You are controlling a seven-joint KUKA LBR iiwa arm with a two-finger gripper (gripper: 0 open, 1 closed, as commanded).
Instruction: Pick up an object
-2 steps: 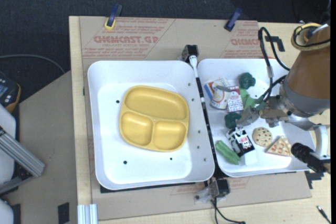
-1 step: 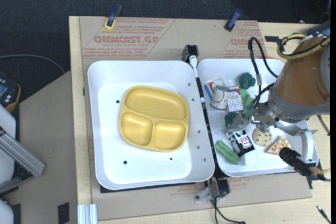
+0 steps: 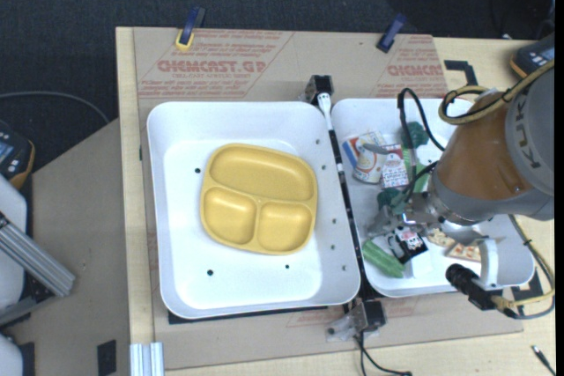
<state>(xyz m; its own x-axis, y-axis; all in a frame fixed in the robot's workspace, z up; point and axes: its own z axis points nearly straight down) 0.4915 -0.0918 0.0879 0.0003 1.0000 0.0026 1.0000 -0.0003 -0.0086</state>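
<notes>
Item: gripper [image 3: 404, 229], positioned low over the right bin [image 3: 520, 273], reached in from the right. Finger state: cannot be told; the tips are hidden among clutter, and no object is seen held.

Nearest candidate: green object [image 3: 382, 258], lying just beside the gripper, toward the near-left corner of the right bin; its long axis is set diagonally. A crumpled packet [image 3: 374, 156] is noted farther back.

Left bin [image 3: 167, 216]: yellow divided tray [image 3: 260, 198], well apart.
</notes>
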